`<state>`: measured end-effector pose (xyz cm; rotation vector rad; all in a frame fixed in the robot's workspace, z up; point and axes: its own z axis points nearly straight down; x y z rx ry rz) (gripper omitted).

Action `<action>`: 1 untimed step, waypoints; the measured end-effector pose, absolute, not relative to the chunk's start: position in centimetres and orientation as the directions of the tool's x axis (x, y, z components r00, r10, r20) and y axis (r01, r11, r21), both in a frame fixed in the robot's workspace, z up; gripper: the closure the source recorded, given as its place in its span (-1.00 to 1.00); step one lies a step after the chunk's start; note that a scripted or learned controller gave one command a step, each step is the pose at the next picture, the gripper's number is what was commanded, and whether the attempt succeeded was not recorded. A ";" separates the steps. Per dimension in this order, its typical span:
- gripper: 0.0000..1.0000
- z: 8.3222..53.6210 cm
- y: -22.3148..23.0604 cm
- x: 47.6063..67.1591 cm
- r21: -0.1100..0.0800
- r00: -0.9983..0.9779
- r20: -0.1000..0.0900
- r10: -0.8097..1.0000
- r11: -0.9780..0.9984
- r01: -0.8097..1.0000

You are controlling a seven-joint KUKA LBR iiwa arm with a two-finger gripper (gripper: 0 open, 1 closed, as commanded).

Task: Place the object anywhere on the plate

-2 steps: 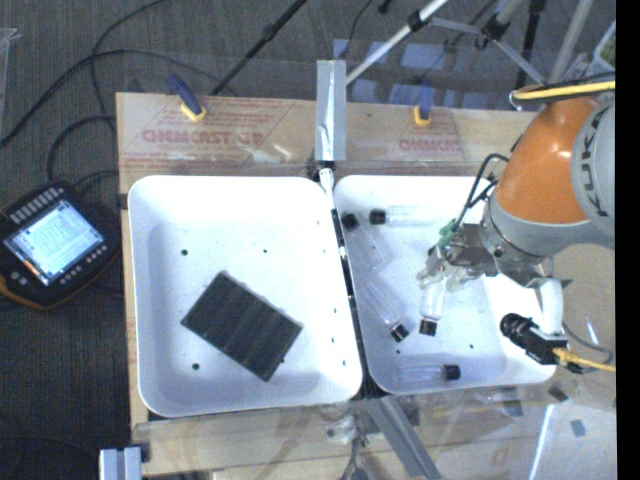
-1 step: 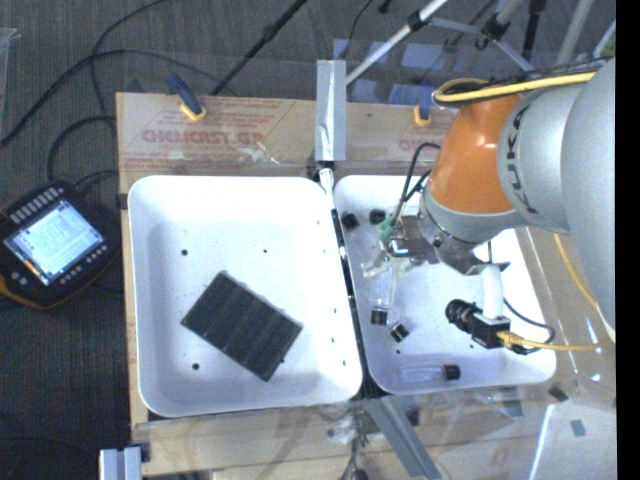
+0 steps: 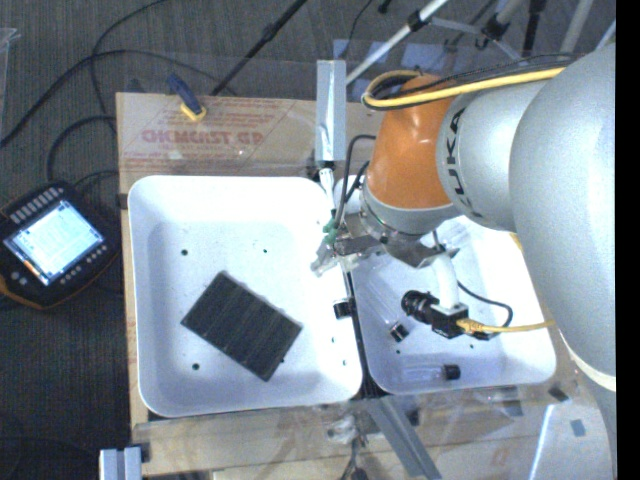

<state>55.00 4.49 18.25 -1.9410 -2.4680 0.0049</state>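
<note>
- The jaws hang under the wrist of the grey arm (image 3: 530,158), below its orange band (image 3: 410,158), over the far part of the rims where the two bins meet. I cannot tell whether they are open or closed, and nothing can be seen held in them.
- The plate (image 3: 241,325), a dark ribbed rectangle, lies flat in the left bin (image 3: 145,268). It sits toward the near side of the bin floor, with its edges at a slant to the bin walls.
- A small black piece (image 3: 397,333) lies in the right bin (image 3: 510,363), near that bin's left wall and under the arm.
- A second small black piece (image 3: 452,372) lies nearer, close to the right bin's near wall. Both pieces are well apart from the plate, with the bin walls between.
- Another small black bit (image 3: 342,309) sits at the seam between the two bins; I cannot tell what it is.
- A brown sheet with red lettering (image 3: 215,136) lies on the surface beyond the left bin, with a blue and yellow clamp (image 3: 187,96) at its far edge.
- A handheld control unit with a lit screen (image 3: 55,240) rests on the floor to the left of the surface.
</note>
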 end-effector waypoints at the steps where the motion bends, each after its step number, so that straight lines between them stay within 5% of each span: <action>1: 1.00 21.3 10.4 56.5 -0.003 -0.190 -0.001 0.982 0.190 0.982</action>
